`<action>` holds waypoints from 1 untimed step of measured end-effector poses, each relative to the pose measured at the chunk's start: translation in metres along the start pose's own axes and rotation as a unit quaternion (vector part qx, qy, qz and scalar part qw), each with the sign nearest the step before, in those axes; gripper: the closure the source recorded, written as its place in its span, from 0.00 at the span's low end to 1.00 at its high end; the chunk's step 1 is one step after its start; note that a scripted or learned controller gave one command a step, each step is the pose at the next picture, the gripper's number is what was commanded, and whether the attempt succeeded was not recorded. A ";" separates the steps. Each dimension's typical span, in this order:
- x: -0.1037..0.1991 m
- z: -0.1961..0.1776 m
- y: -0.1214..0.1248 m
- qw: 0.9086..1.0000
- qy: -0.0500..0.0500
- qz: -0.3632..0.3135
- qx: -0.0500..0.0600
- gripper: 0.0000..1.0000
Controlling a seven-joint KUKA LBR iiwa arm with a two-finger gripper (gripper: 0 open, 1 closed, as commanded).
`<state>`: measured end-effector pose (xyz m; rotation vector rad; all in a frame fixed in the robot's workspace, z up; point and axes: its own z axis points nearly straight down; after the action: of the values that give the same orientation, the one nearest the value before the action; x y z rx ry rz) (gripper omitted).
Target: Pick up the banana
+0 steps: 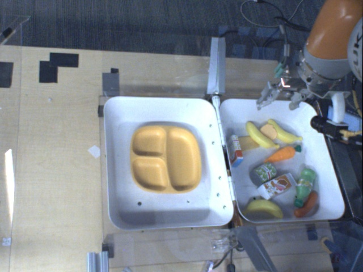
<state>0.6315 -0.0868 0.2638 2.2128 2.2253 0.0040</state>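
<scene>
- Grey-metal gripper (281, 97) hangs over the far rim of the right bin (334, 208), fingers spread apart, nothing between them.
- Orange wrist band (332, 18) sits up and to the right of the gripper, with cables (266, 10) looping off behind it.
- Banana (259, 135): lies in the right bin, below the gripper and well apart from it, angled from upper left down to lower right.
- A second yellow banana-like piece (286, 131) lies just right of the banana; a small tan piece (269, 132) sits between the two, touching both as far as I can tell.
- Toy carrot (283, 153) is just below-right of the banana, its tip pointing back toward it.
- Small packet with a red and blue label (235, 150) lies left of the banana, against the bin's left wall.
- Small can (264, 172) and a flat printed packet (276, 186) are below the banana, past the carrot.
- Green bottle (304, 186) and a red-orange item (307, 204) are lower right of the banana, near the bin's right side.
- Yellow-green fruit (264, 208) rests in the near corner of the bin, straight below the banana.
- Left bin (113, 152), left of the banana across the divider, holds a yellow three-compartment tray (167, 156).
</scene>
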 end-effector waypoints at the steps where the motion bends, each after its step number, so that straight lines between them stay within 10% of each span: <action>1: 0.000 0.106 0.010 0.996 0.000 -0.091 0.000 0.00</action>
<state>0.6418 -0.0872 0.1577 2.0015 2.4174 0.0039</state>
